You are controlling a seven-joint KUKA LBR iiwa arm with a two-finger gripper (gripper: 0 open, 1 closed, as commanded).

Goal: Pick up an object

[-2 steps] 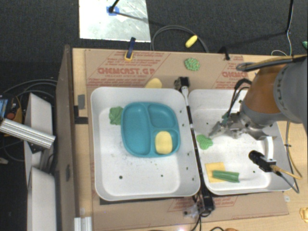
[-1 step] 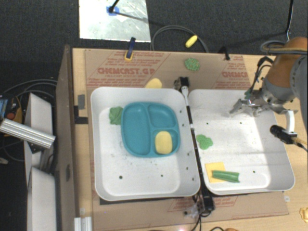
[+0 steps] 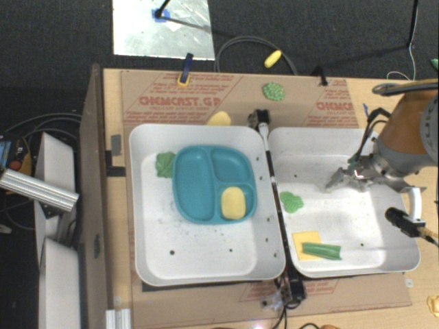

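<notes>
While the green stick (image 3: 321, 251) lies on the yellow block (image 3: 306, 239) near the right bin's (image 3: 384, 262) front edge, untouched, the claw (image 3: 341, 177) hovers released mid-bin, grasping nothing. Descent, grasp and lift remain.

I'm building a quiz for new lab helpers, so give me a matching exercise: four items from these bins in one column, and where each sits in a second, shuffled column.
Things:
1. yellow oval piece
2. green stick
3. blue divided plate
4. gripper

Places:
A. in the left bin, on its floor
B. over the right bin, near its upper middle
C. in the plate's lower right compartment
D. on a yellow square at the right bin's near edge

Pairs: 1-C, 2-D, 3-A, 4-B
</notes>
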